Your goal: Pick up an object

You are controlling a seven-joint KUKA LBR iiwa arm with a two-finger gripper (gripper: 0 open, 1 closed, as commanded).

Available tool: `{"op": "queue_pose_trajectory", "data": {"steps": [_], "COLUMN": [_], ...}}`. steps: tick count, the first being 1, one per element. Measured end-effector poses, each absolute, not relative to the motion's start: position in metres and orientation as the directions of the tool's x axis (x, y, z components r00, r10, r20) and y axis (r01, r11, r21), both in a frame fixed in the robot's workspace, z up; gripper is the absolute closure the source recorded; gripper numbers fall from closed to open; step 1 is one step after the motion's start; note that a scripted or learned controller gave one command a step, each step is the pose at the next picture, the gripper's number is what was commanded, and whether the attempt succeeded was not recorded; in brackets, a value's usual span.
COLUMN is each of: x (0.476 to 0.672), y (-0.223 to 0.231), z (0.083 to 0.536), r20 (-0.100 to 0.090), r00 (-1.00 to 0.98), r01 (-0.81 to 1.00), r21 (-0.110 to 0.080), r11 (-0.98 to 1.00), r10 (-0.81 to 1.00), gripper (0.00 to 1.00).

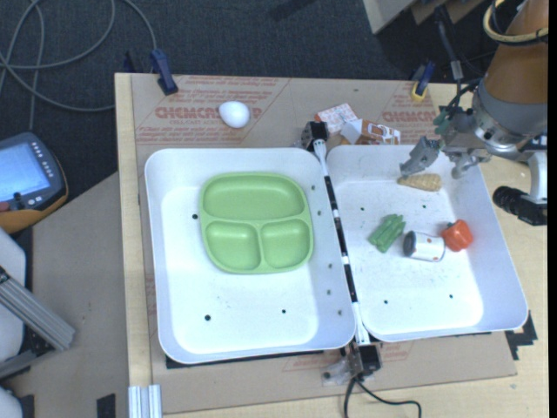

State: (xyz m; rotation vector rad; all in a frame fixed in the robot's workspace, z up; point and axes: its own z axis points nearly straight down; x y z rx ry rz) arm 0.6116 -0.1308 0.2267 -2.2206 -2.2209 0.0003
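Reading "CHEMCAD", printed red, cardboard sheet (261, 94)

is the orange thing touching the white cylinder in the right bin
Cannot tell. In the camera view the orange thing sits right against the white cylinder, with no plain gap or contact.

Both white bins (261, 338) look like smooth, faintly glossy plastic, the left one bearing a matt pale-green plastic divided plate (257, 220), while the printed board (261, 94) under them looks like matt brown cardboard, with a smooth white egg-like object (233, 113) at its 11 o'clock.
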Motion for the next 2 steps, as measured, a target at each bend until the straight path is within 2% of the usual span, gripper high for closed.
{"op": "queue_pose_trajectory", "data": {"steps": [1, 2], "x": [0.561, 0.562], "y": [-0.118, -0.119], "z": [0.086, 0.097], "r20": [0.001, 0.0], "r00": [0.001, 0.002], "r01": [1.0, 1.0], "r21": [-0.001, 0.002], "r11": [-0.001, -0.002], "r10": [1.0, 1.0], "gripper": [0.0, 1.0]}}
